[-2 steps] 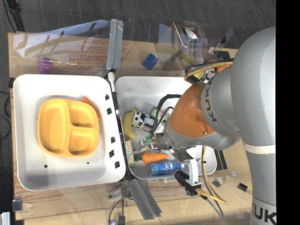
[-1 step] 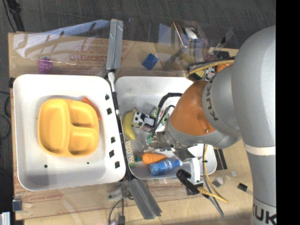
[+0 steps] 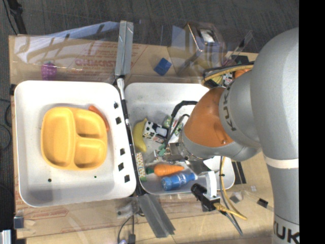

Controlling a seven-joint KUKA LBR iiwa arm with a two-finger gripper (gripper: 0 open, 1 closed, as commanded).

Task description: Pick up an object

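Note:
My gripper [image 3: 169, 151] reaches down into the right bin [image 3: 152, 91], under the orange wrist band, among a cluster of small objects. Just below it lies an orange carrot [image 3: 167, 170], with a blue bottle [image 3: 179, 181] in front of that. A yellow banana-like piece [image 3: 138, 136] and a black-and-white spotted item [image 3: 149, 130] lie to its left. A small green piece [image 3: 167, 121] sits behind it. The arm hides the right half of this bin.
The left bin [image 3: 30, 182] holds a yellow divided plate [image 3: 74, 136], with a small orange item [image 3: 96, 111] at its far edge. A blue block [image 3: 163, 66] and a purple item [image 3: 49, 70] lie on the bench behind the bins. Cables and clutter sit at the right.

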